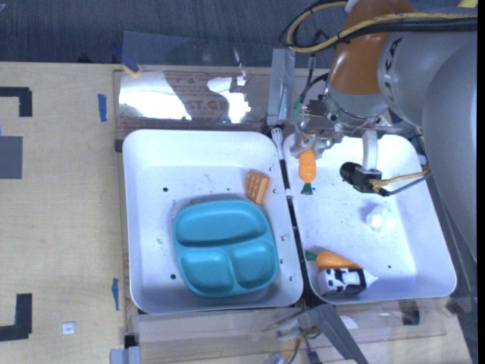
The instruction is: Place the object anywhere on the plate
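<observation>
Pale wooden bench top (53, 226) fills the left of the frame, marked with black tape corners and small blue tape strips, and two shallow white bins sit side by side across the middle and right. Lying in the lower half of the left bin (144, 165) is a blue divided plate (225, 246), with one long compartment toward the top and two smaller ones below. Just above the plate's upper right corner, near the wall shared by the bins, lies a small orange waffle-like toy piece (257, 186), apart from the plate. The grey arm with its orange band enters from the upper right, and its gripper (308, 149) hangs over the upper left part of the right bin (424, 264). A toy carrot (307, 167) is upright between the fingers, gripped at its top, its green end pointing down beside the dividing wall. In the lower left corner of the right bin lies a second carrot (336, 260), touching a black-and-white toy (342, 280) just below it. A small white object (377, 219) rests near the middle of that bin.
</observation>
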### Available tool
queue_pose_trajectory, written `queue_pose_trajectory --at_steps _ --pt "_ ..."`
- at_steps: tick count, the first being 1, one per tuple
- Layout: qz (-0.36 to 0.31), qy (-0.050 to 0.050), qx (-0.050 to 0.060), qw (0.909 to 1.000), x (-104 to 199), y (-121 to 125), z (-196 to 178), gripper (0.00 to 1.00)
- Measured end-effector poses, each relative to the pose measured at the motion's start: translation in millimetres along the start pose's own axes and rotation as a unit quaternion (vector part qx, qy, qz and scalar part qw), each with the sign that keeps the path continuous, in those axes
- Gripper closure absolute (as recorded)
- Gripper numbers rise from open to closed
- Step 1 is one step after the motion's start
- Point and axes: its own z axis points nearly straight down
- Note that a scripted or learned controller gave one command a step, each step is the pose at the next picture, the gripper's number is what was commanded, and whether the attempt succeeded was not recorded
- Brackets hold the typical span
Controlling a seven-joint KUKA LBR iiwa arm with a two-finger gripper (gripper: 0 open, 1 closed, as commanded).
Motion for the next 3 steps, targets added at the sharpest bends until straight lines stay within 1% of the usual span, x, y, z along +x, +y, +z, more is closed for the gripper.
queue_pose_trajectory --at_steps 1,2,3 --pt "0.022 0.001 0.001 0.9998 33 -79 11 1.00" --pt "0.075 0.001 0.003 0.9972 102 -129 59 1.00" --pt "0.075 0.003 0.001 0.9972 103 -128 57 0.00"
